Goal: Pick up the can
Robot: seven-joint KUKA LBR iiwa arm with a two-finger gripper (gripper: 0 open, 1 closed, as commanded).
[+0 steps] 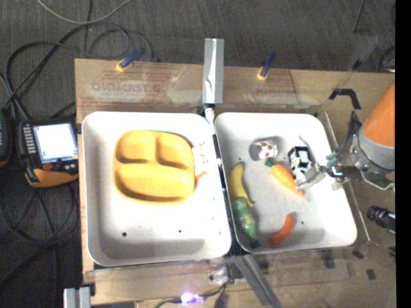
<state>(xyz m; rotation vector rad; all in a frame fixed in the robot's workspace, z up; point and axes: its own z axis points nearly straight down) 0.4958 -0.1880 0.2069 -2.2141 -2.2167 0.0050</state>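
Can (264, 150) lies tipped in the right bin (334, 236), beside the carrot (283, 176). End effector (313, 175) hovers nearby, opening unclear; it should straddle the can, avoiding the carrot.

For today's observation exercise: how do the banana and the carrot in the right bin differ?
1. Colour: the banana is yellow; the carrot is orange with a green top.
2. Shape: the banana curves; the carrot is straight and tapers.
3. Pose: the banana runs roughly up and down the view near the bin's left wall; the carrot lies on a slant nearer the middle.
Both lie flat in the right bin.
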